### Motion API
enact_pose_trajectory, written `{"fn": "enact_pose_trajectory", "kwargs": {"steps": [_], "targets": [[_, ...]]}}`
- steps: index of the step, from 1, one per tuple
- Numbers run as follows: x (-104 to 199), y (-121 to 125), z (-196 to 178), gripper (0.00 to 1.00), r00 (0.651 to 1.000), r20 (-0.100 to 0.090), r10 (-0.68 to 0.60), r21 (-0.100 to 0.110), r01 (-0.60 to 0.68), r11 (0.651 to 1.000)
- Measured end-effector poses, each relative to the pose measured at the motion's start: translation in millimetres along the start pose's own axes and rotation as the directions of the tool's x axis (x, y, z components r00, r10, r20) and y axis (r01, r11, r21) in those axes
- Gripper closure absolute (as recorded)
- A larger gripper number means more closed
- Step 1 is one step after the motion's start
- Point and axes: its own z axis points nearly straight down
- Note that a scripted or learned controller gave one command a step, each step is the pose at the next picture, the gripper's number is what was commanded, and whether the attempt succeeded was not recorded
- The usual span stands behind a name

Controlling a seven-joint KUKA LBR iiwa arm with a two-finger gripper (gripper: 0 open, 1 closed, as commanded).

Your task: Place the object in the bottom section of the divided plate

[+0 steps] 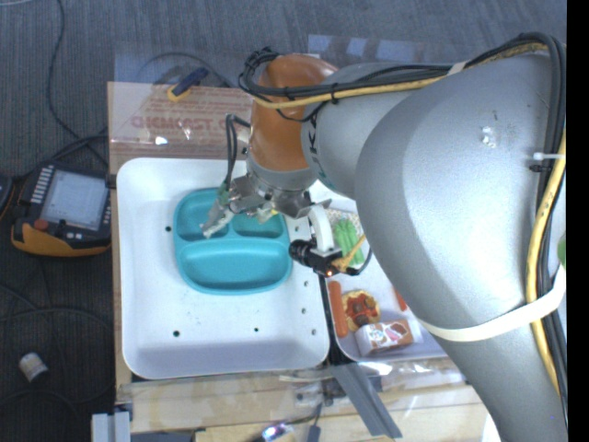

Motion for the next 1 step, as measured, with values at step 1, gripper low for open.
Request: {"fn": "enact_pose_trajectory", "kwargs": {"steps": [1], "targets": [[78.2, -0.8, -64.8, 0.00, 0.976, 0.001, -0.217, 0.001, 0.217, 0.976]]}}
